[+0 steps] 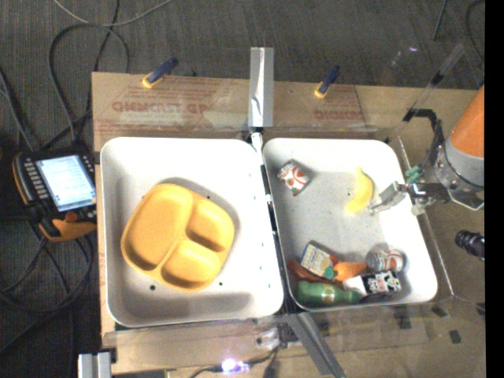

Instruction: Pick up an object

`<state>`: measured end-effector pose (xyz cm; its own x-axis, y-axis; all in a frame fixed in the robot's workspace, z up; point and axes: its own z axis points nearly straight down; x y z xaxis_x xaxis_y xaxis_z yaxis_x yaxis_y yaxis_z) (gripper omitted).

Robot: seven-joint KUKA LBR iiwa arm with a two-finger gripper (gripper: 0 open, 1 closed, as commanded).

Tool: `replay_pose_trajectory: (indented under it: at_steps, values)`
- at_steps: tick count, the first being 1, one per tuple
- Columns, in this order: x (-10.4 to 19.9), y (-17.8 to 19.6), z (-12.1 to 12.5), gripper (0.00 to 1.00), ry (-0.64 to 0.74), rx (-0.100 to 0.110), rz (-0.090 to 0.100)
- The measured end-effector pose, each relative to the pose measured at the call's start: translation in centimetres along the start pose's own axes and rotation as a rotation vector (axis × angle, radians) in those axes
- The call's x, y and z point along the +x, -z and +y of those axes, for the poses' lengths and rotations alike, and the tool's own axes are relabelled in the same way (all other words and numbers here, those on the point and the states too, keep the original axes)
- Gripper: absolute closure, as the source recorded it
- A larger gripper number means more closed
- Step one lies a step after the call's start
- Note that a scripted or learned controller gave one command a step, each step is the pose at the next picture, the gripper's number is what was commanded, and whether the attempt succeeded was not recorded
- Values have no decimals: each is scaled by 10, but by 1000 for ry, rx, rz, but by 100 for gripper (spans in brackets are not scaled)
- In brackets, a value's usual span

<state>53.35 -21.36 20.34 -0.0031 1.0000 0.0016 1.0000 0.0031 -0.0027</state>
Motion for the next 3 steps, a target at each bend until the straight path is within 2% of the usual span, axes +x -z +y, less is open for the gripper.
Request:
replay_pose_trajectory:
  at_steps: [1,2,3]
  values:
    - [-9,59,42,0,36,-2,-3]
    - [-9,-34,75,0,153,0,-4]
    - [-4,-107,104,0,264,-8,1]
